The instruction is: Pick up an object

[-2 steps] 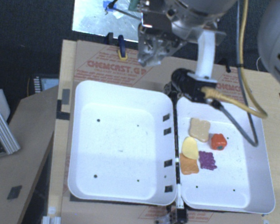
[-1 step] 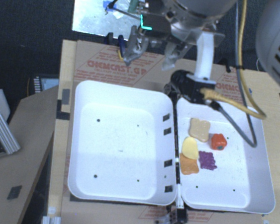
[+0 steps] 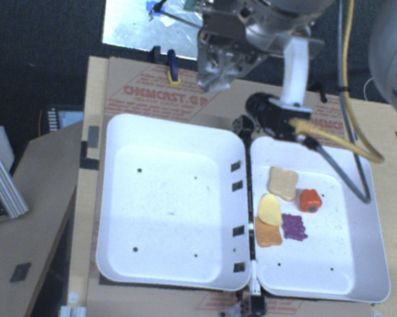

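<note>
Lying clustered in the shallow white right bin: orange wedge, yellow piece, purple cluster, red block, tan slice.
Hovering beyond the left bin, metal claw, grip state impossible to tell.

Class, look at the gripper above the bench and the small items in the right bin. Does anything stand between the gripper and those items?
Nothing visible blocks the way. The gripper hangs above the bench behind the bins, and the tan piece, red piece, yellow piece, orange piece and purple cluster lie uncovered in the right bin.
</note>
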Robot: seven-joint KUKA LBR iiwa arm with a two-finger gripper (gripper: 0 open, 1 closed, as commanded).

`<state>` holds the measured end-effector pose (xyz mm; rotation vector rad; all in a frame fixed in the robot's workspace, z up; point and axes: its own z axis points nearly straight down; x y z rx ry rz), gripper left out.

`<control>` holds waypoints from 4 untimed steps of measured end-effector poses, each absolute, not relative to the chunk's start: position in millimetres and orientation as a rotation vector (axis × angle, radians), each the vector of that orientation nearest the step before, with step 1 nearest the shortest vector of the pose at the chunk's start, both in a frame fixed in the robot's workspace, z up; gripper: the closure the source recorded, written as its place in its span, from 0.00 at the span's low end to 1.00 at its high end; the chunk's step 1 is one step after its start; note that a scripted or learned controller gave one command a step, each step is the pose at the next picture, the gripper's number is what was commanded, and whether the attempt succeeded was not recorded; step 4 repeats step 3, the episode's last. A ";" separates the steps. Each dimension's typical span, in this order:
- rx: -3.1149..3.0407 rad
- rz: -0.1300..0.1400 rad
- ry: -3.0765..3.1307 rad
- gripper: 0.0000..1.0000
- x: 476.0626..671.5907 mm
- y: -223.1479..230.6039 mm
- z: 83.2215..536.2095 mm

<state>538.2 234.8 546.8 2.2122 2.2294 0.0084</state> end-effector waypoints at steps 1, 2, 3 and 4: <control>2.212 0.007 2.231 0.00 538.1 234.8 546.4; 2.212 0.007 2.231 0.00 538.1 234.8 546.4; 2.212 0.007 2.231 0.00 538.1 234.8 546.4; 2.212 0.007 2.231 0.00 538.1 234.8 546.4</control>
